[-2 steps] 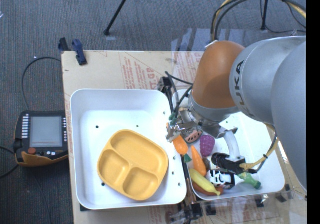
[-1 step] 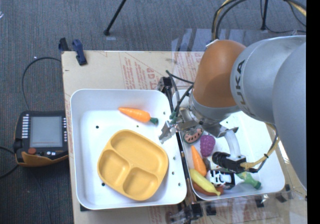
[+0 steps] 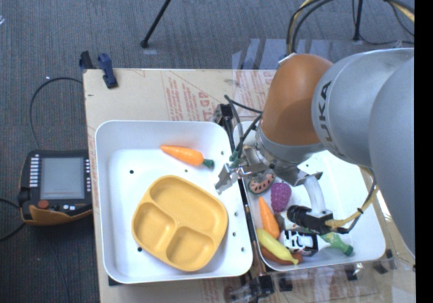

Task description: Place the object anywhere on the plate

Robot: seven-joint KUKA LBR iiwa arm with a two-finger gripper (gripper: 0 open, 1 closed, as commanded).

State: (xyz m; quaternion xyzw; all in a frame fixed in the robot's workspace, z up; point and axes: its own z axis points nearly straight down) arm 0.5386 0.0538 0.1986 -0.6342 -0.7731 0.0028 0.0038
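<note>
Over the divider between the two bins, your gripper (image 3: 229, 176) hangs low; whether it's apart or clamped, you can't tell from this angle. No object is visibly held, while toys crowd the right bin (image 3: 365, 180): purple grapes (image 3: 280, 195), a banana (image 3: 274, 246). Your yellow plate (image 3: 179, 222) waits left, beside a carrot (image 3: 183, 153); my worry is you clip the bin wall crossing over.

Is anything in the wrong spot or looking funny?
A little. The toy carrot lies on the left bin's floor, beside the yellow plate, not on it. The right bin's toys sit jumbled in a heap: another carrot, a banana, something purple.
</note>
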